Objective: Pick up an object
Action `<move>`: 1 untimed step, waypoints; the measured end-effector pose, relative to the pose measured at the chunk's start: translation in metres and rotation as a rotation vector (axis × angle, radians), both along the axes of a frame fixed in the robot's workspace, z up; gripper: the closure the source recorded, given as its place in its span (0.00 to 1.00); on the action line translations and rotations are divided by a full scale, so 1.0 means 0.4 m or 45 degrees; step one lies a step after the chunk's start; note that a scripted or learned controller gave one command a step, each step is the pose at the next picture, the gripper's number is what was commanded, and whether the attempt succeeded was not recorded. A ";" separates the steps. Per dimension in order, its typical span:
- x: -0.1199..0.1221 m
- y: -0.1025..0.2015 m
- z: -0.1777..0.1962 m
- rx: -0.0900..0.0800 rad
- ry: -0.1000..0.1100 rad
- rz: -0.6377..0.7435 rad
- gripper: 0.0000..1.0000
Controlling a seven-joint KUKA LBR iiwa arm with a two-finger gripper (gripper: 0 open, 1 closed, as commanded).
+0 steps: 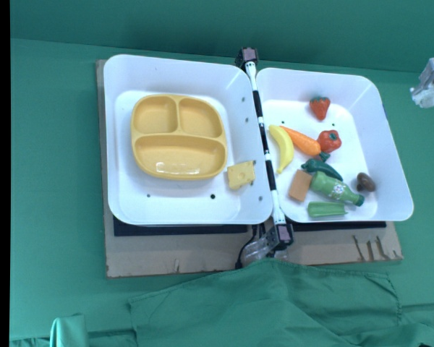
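The right bin [380,103] holds several toy foods: a strawberry [319,107], a banana [281,147], a carrot [301,141], a red pepper [329,141], an orange block [300,186], a green bottle [335,189], a green bean pod [325,209] and a small brown piece [365,182]. In the left bin [123,201] lies a yellow divided plate [178,136] with a cheese wedge [240,175] beside its lower right corner. My gripper [430,82] shows at the right edge, outside and above the right bin, far from every object.
A black-and-white rod [262,136] runs along the seam between the bins. Both bins rest on a cardboard sheet [173,255] on the green bench. Rumpled green cloth [275,306] covers the near edge.
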State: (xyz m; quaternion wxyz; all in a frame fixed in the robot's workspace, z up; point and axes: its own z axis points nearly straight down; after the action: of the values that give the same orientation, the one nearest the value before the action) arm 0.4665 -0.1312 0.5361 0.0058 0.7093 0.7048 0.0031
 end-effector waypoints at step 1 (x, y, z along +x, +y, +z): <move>0.001 0.004 -0.010 0.003 0.010 0.003 0.00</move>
State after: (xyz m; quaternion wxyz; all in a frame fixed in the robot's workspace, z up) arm 0.4670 -0.1296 0.5323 0.0023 0.7086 0.7056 0.0010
